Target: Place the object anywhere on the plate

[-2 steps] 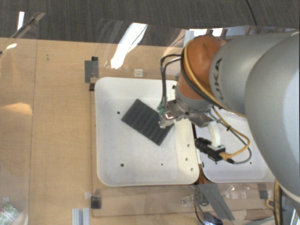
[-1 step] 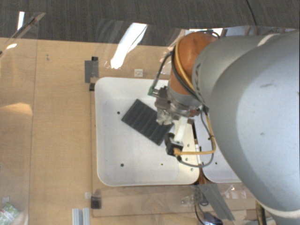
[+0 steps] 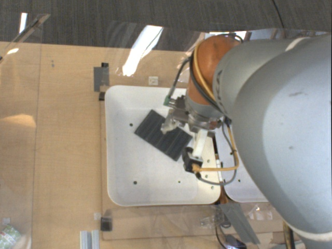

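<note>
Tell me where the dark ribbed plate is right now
In the camera view, the dark ribbed plate lies flat in the left white bin, in its upper-right part, with the gripper directly over the plate's right end.

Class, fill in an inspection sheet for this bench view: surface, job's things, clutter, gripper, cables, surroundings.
Surface: wooden bench bearing a left white bin and part of a right white bin.
Job's things: dark ridged rectangular plate lying tilted in the left bin; object to place cannot be told.
Clutter: nothing seen.
Gripper: gripper over the plate's right part; grip cannot be judged.
Cables: yellow and black cables looping beside the wrist.
Surroundings: dark ribbed floor beyond the bench; clear panel glare.
</note>
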`<move>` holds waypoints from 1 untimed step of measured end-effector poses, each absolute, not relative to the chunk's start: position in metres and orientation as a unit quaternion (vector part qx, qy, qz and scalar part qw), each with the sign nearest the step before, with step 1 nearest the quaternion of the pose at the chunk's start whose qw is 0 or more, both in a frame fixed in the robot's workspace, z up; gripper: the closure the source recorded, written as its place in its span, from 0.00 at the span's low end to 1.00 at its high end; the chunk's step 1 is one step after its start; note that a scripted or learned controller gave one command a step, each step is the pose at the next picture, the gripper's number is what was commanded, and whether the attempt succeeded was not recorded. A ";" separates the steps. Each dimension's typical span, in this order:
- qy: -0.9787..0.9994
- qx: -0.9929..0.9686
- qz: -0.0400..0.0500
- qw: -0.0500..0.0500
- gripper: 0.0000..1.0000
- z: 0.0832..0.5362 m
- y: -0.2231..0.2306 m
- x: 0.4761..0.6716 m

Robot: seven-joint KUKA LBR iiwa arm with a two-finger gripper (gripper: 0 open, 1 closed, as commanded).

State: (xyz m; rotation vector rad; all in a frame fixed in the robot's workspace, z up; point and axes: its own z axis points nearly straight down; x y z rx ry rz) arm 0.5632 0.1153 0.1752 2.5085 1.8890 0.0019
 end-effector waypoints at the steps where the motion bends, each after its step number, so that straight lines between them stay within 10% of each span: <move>1: 0.602 0.799 0.001 0.001 0.00 0.175 0.115 0.563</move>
